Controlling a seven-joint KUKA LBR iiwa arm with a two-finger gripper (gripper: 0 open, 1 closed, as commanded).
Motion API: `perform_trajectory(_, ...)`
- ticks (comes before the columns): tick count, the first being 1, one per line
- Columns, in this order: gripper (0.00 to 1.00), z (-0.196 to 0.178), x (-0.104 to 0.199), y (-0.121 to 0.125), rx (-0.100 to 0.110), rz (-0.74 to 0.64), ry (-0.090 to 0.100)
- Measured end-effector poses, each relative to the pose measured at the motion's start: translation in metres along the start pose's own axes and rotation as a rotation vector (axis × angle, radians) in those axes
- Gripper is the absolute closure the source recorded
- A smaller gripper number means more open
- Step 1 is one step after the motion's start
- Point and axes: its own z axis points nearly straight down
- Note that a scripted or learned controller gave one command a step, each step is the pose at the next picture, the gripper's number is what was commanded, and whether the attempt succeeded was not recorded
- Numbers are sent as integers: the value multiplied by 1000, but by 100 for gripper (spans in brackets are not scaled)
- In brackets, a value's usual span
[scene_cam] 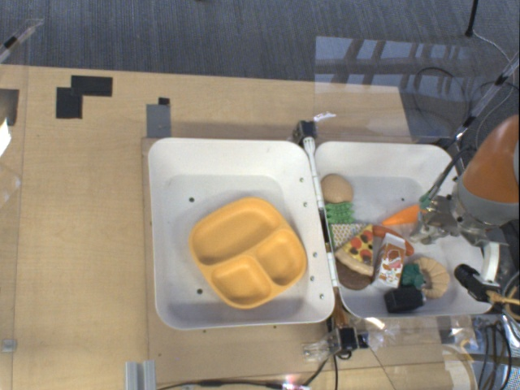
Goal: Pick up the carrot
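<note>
We log: arm [491,173] reaching from right, gripper [424,218] low in right bin [382,159], touching carrot [402,215].

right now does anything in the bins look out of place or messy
Nothing looks spilled or broken. The toy food is heaped together in the right bin, with the pizza slice lying over other pieces. The yellow divided plate sits askew in the left bin. The carrot lies beside the gripper.
</note>
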Motion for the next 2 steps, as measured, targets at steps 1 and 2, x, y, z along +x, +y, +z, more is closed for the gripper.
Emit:
perform_trajectory(1, 0, 1, 2, 0, -1, 2, 2)
perform_trajectory(2, 0, 3, 21, 55, 3, 154, 1)
